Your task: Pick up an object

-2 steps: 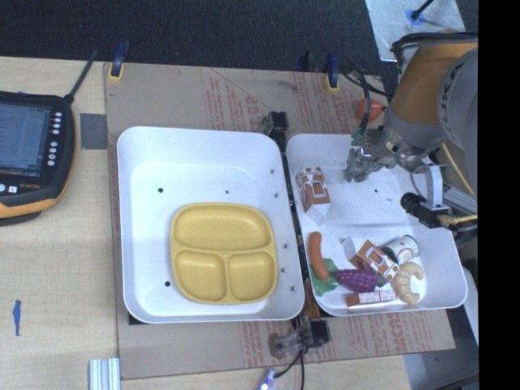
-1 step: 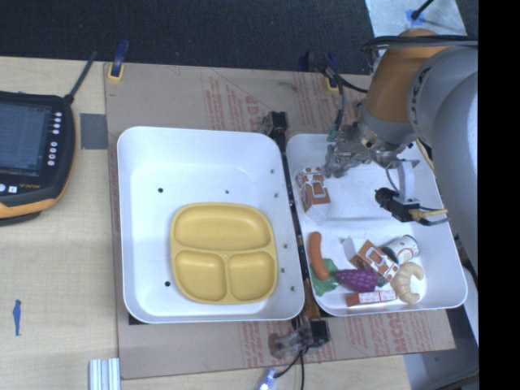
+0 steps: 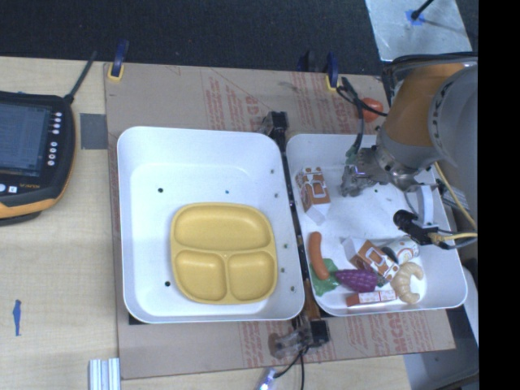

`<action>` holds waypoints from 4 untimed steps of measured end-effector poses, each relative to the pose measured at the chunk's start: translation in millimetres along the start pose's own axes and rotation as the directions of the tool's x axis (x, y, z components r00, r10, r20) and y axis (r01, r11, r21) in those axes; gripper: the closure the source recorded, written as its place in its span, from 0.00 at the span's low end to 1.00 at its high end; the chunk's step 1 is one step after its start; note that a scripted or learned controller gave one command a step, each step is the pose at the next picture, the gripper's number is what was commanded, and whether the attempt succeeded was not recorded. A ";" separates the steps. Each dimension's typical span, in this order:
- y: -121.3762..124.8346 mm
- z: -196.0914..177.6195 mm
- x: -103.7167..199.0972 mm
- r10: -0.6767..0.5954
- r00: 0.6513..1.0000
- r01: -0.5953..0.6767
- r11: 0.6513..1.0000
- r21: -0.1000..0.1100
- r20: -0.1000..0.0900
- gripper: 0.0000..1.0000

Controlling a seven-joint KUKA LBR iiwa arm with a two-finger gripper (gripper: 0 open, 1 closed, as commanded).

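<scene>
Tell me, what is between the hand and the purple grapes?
In the camera view, bare white bin floor lies below the hand, then a small brown-and-white box just above the grapes.

Robot lab, by the signs: bench [image 3: 49, 266] lined with taped cardboard [image 3: 203, 96], two bins [image 3: 138, 161] clamped side by side mid-frame, teach pendant [image 3: 28, 153] at left edge, cables [image 3: 284, 364] at bottom, toy food [image 3: 357, 279] lower right, tripod foot [image 3: 418, 15] on dark floor upper right.
</scene>
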State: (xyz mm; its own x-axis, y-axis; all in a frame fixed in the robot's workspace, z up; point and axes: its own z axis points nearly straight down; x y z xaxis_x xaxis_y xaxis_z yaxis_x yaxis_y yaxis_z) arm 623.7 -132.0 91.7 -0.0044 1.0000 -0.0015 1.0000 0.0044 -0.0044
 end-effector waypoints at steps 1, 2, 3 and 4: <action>-26.8 0.2 33.5 -0.001 1.000 0.001 1.000 0.000 -0.001 1.00; -29.8 -109.4 1.1 0.001 1.000 -0.001 1.000 -0.004 0.000 1.00; 10.3 -100.3 50.9 -0.001 1.000 0.001 1.000 -0.001 -0.002 1.00; 29.9 -100.6 109.0 -0.001 1.000 0.001 1.000 -0.002 -0.002 1.00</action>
State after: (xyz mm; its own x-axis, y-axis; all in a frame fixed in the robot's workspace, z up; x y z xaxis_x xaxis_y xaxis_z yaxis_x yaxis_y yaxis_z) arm 653.5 -22.7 192.0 -0.0053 1.0000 0.0002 1.0000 0.0053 -0.0022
